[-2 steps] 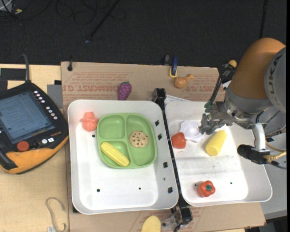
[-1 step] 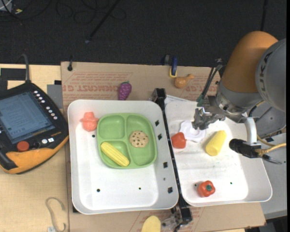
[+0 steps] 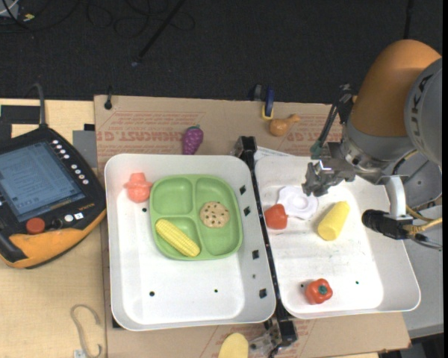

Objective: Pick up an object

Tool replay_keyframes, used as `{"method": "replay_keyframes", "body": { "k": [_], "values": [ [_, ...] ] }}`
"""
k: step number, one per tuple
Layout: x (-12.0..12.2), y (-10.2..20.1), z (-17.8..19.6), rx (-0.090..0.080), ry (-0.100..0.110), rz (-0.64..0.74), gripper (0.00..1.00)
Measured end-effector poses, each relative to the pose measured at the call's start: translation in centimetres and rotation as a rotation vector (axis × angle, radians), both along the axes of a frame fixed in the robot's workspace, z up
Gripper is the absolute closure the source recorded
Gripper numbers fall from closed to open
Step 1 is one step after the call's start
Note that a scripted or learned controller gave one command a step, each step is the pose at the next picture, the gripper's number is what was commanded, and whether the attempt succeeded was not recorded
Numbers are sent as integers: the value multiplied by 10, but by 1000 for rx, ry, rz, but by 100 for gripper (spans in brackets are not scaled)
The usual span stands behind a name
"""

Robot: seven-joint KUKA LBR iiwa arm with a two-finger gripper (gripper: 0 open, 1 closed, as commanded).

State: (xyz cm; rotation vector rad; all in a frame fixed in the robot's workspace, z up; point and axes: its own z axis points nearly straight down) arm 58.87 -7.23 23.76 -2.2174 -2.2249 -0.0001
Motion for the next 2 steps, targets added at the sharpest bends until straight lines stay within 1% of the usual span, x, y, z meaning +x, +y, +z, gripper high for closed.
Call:
{"method": "replay_keyframes", "body": {
  "k": [1,2],
  "values": [
    [11,2,-4,-1,1,1,100],
    [-5,-3,-4,0,4,-3,100]
  ]
}}
